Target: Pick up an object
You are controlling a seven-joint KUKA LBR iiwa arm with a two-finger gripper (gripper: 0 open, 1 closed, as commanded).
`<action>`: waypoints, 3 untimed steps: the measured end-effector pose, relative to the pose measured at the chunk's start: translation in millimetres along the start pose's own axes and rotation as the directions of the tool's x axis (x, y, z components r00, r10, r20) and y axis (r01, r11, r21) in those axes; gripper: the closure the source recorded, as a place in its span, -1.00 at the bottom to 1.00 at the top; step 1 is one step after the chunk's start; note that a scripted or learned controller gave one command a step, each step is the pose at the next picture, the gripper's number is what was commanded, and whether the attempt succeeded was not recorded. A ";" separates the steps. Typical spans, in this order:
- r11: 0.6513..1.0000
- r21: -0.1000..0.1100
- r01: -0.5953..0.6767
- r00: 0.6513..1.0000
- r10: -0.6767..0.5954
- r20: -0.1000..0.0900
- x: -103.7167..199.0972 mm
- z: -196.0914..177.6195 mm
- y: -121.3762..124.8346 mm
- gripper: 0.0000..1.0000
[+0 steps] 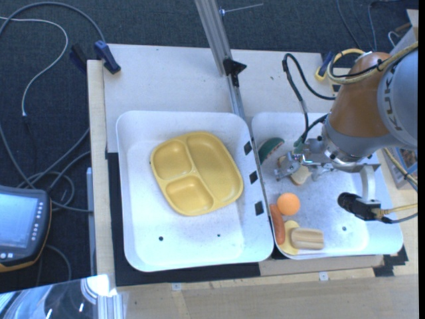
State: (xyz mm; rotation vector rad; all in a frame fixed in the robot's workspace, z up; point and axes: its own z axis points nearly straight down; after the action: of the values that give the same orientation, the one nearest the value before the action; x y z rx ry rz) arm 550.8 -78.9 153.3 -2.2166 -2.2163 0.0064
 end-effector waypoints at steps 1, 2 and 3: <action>1.000 -0.008 0.001 1.000 -0.001 0.000 0.3 -13.8 1.8 1.00; 1.000 -0.016 0.001 1.000 -0.001 0.003 -5.5 -76.7 3.8 1.00; 1.000 -0.011 0.001 1.000 -0.001 0.002 -5.2 -90.9 4.5 1.00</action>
State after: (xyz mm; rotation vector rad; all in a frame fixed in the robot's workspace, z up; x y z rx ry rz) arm 556.0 -84.3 244.1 -2.2218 -2.2241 -0.0035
